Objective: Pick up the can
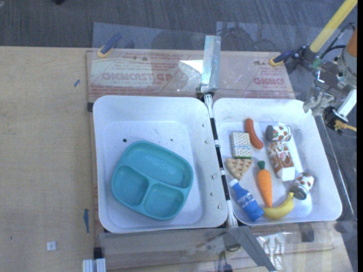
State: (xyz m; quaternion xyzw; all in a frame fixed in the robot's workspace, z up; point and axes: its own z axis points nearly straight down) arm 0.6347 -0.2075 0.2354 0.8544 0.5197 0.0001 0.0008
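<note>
The pick is at its earliest step: the approach has not begun and nothing is held. The hand [319,98] hangs outside the right bin [266,104], well away from the carrot [264,187], up and to the right of it past the bin's far right corner. At this distance and blur I cannot tell whether the hand is wide or narrow.

The likeliest can [278,132] lies on its side, beyond the carrot's green end and a little to the right of it, towards the far wall. It has a patterned red-and-white label and a grey end face. A red sausage [253,133] lies above the carrot's green end, near the can on its left. A patterned box [282,158] sits just right of the carrot and appears to touch the can's near side. A second small patterned piece [304,185] lies further right of the carrot, level with it. It could also be a can, and I cannot be sure which is meant.

The next move, as I judge it, calls for carrying the hand in over the bin wall until it is above the can. It should then turn to span the can's round body and come down clear of the box.
</note>
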